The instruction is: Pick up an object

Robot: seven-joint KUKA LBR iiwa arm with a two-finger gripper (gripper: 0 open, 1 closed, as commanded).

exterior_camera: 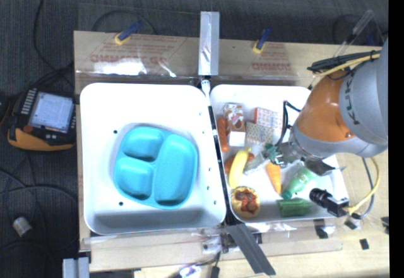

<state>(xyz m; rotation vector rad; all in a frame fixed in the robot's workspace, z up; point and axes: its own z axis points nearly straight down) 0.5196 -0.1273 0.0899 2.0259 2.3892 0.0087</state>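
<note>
Over the right bin (328, 103) I hold the gripper (273, 155) low among the crowded toy food, beside the banana (237, 167) and carrot (274, 177), candidate picks; I cannot tell its finger state.

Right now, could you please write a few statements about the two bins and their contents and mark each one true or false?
1. The blue divided tray lies in the left bin. True.
2. The banana sits in the left bin. False: it is in the right bin, among the other items.
3. The claw is over the right bin. True.
4. The carrot lies on the blue divided tray. False: it lies in the right bin, near the claw.
5. The arm's orange band is above the right bin. True.
</note>
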